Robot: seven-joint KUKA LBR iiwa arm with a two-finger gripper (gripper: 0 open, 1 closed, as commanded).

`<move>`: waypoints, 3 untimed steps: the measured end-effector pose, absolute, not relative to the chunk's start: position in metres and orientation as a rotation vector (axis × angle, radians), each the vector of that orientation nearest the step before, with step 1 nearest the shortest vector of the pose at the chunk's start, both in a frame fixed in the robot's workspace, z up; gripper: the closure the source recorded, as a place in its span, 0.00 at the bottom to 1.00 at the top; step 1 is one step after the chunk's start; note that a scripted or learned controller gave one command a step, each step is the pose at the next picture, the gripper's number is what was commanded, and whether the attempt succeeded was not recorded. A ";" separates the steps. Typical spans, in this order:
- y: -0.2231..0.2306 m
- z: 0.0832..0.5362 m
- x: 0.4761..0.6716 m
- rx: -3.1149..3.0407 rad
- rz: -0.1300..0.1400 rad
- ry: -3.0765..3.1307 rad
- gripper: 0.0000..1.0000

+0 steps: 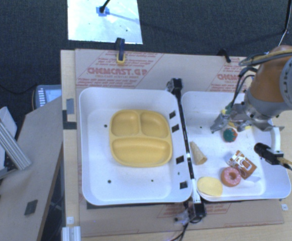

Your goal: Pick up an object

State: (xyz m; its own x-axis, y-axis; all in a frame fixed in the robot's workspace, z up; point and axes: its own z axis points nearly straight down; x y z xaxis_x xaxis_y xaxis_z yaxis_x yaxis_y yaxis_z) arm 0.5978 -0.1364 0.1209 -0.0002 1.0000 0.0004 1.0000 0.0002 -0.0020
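2 white bins sit side by side on the table. Nearest in the right bin [279, 187] lie a flat yellow disc [209, 186] and a pink donut [230, 176], with a small orange-and-white packet [242, 164] touching the donut on its far right. An ice-cream cone [198, 153] lies by the divider. Farther back, a small teal and orange ball [229, 134] sits just under the gripper [231, 119], which hangs low from the grey arm [281, 84] reaching in from the right. Its fingers look spread to either side of the ball, not closed on anything, though the detail is small. In the left bin [93, 149] rests a yellow compartment tray [139, 137]. I judge this the descent before a grasp: next it must drop until the fingers straddle the ball, close, then lift straight.
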 end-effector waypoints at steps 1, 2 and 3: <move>-0.137 0.134 0.599 -2.225 -0.003 -2.224 1.00; -0.140 0.178 0.602 -2.222 -0.005 -2.228 1.00; -0.140 0.218 0.604 -2.220 -0.005 -2.230 1.00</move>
